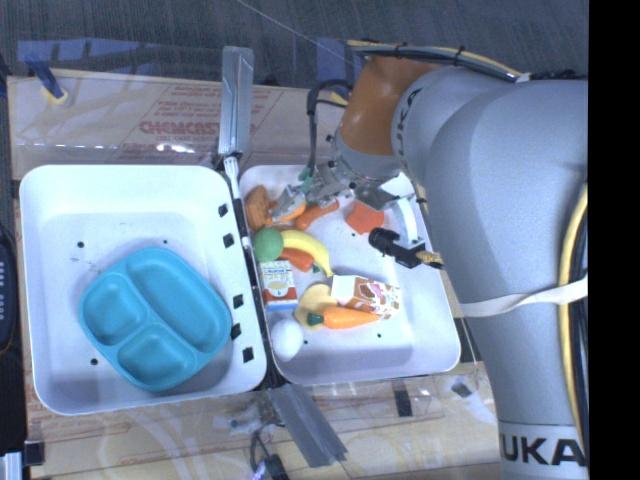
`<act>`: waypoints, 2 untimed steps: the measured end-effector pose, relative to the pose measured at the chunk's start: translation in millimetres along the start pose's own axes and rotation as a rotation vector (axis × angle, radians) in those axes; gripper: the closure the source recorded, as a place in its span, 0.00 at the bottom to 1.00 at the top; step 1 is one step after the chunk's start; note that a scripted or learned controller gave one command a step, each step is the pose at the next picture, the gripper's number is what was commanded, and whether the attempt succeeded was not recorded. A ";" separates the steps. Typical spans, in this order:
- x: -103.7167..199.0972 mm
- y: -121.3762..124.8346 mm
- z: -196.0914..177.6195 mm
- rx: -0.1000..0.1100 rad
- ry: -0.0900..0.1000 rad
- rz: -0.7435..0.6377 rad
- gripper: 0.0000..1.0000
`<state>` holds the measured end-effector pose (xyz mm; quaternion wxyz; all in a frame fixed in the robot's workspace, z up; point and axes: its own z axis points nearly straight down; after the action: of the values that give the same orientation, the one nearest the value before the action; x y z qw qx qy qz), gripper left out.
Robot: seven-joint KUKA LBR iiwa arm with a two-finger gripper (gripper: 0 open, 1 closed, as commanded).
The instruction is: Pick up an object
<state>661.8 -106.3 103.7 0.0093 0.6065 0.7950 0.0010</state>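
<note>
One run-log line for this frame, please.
arm: low over right bin | gripper: at toy food, far end | grasp: unclear | left bin: blue tray

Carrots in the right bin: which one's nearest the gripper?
The carrot at the bin's far end, right by the gripper. The other carrot lies near the front, beside the carton.
</note>
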 end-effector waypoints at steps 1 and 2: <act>-5.8 -67.5 11.0 0.017 0.014 0.013 0.00; 4.6 -13.1 11.7 0.016 0.014 0.037 0.00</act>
<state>648.1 -105.5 91.7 -0.0012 0.6213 0.7836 -0.0009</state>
